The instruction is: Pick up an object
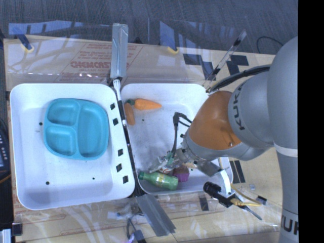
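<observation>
The right bin (167, 92) holds an orange carrot (147, 105) near its far wall and a second orange piece (130, 114) beside the divider. At its near edge lie a green bottle (159, 180), a purple item (181, 174) and a small crumpled clutter (166, 162). The arm's orange band (215, 123) hangs over the bin's right half. My gripper (178, 159) is low over the clutter, just above the bottle and the purple item. Its tips are hidden among those things.
The left bin (25, 186) carries a blue divided plate (77, 128). A grey divider strip (119, 52) runs between the bins. The bench (66, 59) around them is cardboard with tape marks.
</observation>
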Robot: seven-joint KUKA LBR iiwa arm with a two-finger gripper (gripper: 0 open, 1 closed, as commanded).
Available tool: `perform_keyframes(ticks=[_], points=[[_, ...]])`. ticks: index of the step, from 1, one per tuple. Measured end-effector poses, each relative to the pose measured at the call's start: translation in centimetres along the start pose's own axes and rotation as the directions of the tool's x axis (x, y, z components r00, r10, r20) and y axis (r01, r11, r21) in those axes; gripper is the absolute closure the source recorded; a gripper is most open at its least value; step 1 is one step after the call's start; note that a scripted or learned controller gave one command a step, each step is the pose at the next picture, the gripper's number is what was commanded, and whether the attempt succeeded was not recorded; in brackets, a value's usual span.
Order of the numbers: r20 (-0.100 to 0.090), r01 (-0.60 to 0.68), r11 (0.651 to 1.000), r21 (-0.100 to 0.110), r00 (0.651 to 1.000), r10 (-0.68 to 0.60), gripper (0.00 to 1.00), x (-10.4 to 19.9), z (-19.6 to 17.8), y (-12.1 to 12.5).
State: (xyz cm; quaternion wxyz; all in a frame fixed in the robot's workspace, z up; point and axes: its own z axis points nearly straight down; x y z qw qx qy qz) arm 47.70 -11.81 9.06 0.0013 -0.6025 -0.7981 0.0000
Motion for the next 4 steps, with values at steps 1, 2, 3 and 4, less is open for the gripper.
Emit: perform_keyframes(ticks=[1,2,3,4], points=[[0.001,-0.117,0.993,0.001,0.993,0.117,0.00,-2.6,0.0,5.9],[0.002,-0.091,0.996,-0.002,0.996,0.091,0.00,-3.4,-0.1,-0.3],[0.002,-0.085,0.996,-0.003,0.996,0.085,1.00,-3.5,-0.9,-0.1],[0.000,0.063,0.998,0.001,0.998,-0.063,1.00,1.3,-10.0,10.7]])
